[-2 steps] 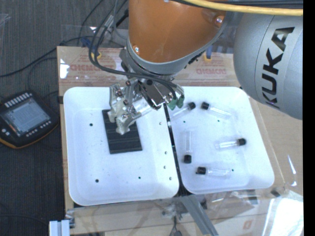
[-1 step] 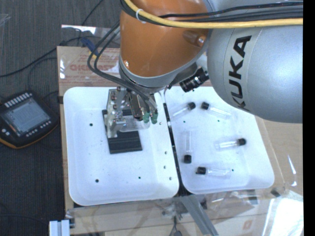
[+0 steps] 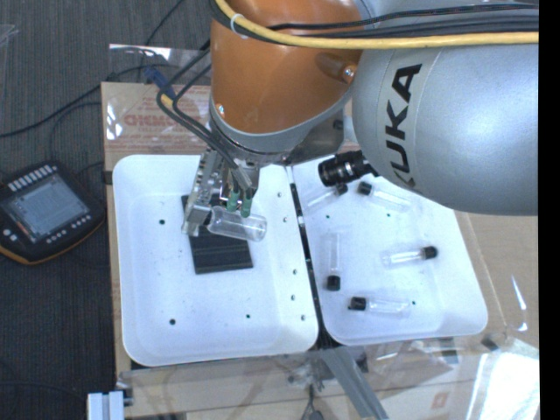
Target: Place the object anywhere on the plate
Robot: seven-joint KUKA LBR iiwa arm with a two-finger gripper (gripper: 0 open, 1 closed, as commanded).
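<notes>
Grey KUKA arm with a glossy orange band reaches over the desk from the right, above two shallow white plastic bins. Left bin holds a flat black rectangular plate near its centre. Right bin holds several clear vials with black caps, scattered well apart. Metal two-finger hand hangs over the plate's upper edge, its fingers closed on a clear cylindrical plastic vial, which lies roughly level, above the plate.
</notes>
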